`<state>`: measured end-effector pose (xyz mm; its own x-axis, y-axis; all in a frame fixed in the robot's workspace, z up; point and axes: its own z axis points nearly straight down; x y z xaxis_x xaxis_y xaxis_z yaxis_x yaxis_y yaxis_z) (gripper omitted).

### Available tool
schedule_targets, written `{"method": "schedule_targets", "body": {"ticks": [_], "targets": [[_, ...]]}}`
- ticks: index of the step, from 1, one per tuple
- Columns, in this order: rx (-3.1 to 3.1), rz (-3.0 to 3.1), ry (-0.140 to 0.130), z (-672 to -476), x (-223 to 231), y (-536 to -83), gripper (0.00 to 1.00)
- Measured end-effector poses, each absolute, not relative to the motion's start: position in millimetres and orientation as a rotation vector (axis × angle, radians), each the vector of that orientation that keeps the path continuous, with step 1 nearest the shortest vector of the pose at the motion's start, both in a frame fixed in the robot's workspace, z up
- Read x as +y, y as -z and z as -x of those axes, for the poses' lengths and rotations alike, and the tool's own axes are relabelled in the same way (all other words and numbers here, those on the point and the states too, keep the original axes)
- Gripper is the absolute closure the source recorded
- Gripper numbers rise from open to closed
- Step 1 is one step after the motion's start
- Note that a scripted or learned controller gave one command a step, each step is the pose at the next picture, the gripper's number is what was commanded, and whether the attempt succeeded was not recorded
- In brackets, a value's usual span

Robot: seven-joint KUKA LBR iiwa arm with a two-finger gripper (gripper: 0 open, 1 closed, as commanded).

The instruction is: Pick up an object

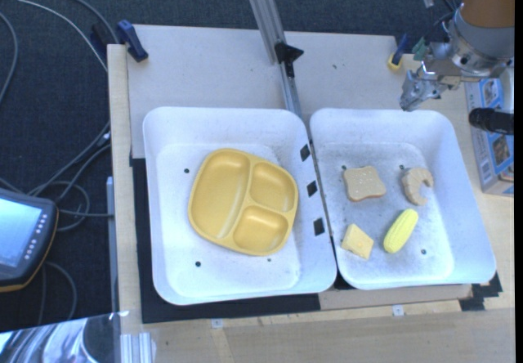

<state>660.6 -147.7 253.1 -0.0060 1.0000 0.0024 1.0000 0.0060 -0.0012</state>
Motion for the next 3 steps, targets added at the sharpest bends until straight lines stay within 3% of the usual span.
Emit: {"method": "schedule_targets", "body": {"ticks": [1, 3], "targets": [[-2.226, 2.211, 0.002, -644.3, -89, -258, 1.00], [-2.224, 2.211, -0.002, -584.2, 19, -249, 1.00]]}}
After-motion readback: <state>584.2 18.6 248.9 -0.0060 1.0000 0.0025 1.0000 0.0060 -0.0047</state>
